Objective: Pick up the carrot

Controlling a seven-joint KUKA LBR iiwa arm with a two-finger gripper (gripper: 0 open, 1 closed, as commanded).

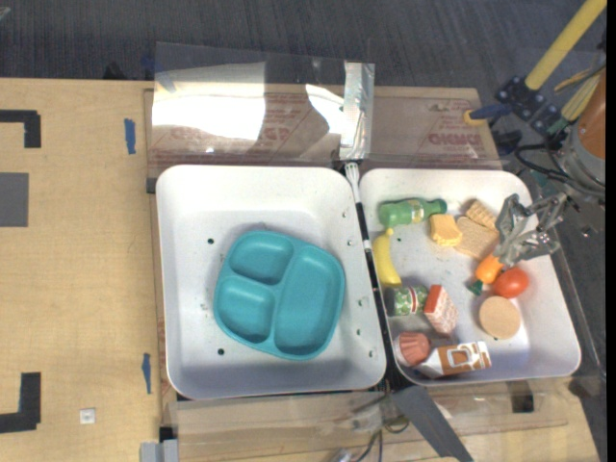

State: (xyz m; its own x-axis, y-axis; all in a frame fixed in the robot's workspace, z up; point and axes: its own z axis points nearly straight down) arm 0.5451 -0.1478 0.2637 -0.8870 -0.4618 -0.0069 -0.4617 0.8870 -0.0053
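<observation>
a: we see the gripper [517, 231] low over the right bin [563, 354], near its right wall; its metal fingers [508, 218] stand a little apart, and we see nothing clamped between them; the lower tips sit just above the carrot [488, 269], close enough that we cannot tell touching from hovering.

b: agreed; we place the carrot as the small orange piece with a green end, right of the bin's middle, pressed against the red tomato [512, 282]; the tan round disc [500, 318] lies just below the pair.

a: beside the fingers on the left we find the crackers [475, 231] and a yellow cheese wedge [444, 229]; the green bottle [412, 211] lies along the top, the banana [386, 259] along the left wall.

b: lower down we make out a small can with a green label [408, 301], a red and white wedge [441, 309], a reddish cup-like thing [414, 348] and a small carton [461, 358]; we cannot read the labels.

a: the left bin [183, 287] bears a teal divided plate [279, 295].

b: as for what is hard to see: the arm is cut off at the right edge, so we see little above the wrist; the gripper's wires blur into the fingers; the carrot's top is partly covered by the fingertips.
</observation>
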